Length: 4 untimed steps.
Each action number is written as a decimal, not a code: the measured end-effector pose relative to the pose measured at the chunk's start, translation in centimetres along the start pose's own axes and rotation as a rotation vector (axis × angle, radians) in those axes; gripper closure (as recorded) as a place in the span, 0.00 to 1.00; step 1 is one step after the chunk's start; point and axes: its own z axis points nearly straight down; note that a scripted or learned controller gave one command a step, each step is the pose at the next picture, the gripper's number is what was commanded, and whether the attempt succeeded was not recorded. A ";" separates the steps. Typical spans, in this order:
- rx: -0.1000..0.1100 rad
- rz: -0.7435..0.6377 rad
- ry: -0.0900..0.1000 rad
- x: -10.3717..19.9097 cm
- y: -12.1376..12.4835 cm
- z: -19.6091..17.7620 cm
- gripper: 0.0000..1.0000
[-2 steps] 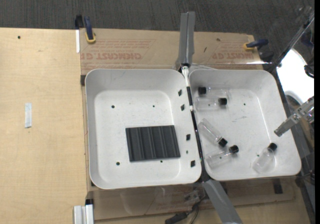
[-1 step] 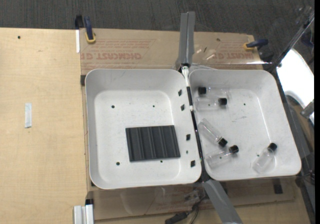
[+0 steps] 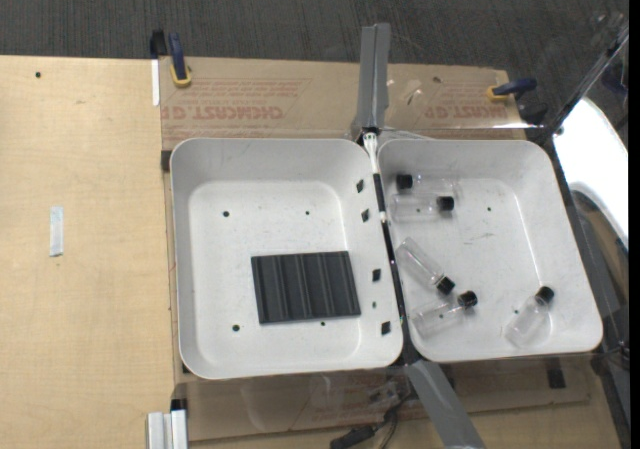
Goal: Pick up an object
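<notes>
Two shallow white bins sit side by side on the table [image 3: 80, 337], and you look down on them at a slant.

**Left bin** [image 3: 200, 172]: it lies at the centre of the frame. It holds one dark, ribbed rectangular pad [image 3: 305, 287], lying flat on the floor in the lower middle, apart from every wall.

**Right bin** [image 3: 535, 177]: it touches the left bin along a hinged seam. It holds the task's things, small clear vials with black caps, all lying on their sides.
- Upper vial [image 3: 404, 181] lies near the bin's upper left corner.
- Second vial [image 3: 434, 205] lies just below and to the right of it.
- Slanted vial [image 3: 428, 270] lies along the left wall, its cap toward lower right.
- Fourth vial [image 3: 448, 308] lies just beneath that cap.
- Fifth vial [image 3: 530, 313] lies well apart from the others, at the lower right.

**Surroundings**: a cardboard sheet [image 3: 250, 102] lies under the bins, pinned by a clamp [image 3: 178, 67] at the upper left and a second clamp [image 3: 510, 90] at the upper right. A grey post [image 3: 374, 77] rises above the seam.

**Gripper**: you cannot tell its state from this view.
</notes>
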 end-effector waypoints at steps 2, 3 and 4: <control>0.000 -0.020 0.001 -9.7 8.3 0.1 1.00; 0.000 -0.125 0.000 -11.0 9.4 0.1 1.00; 0.000 -0.218 -0.001 -12.4 10.6 0.1 1.00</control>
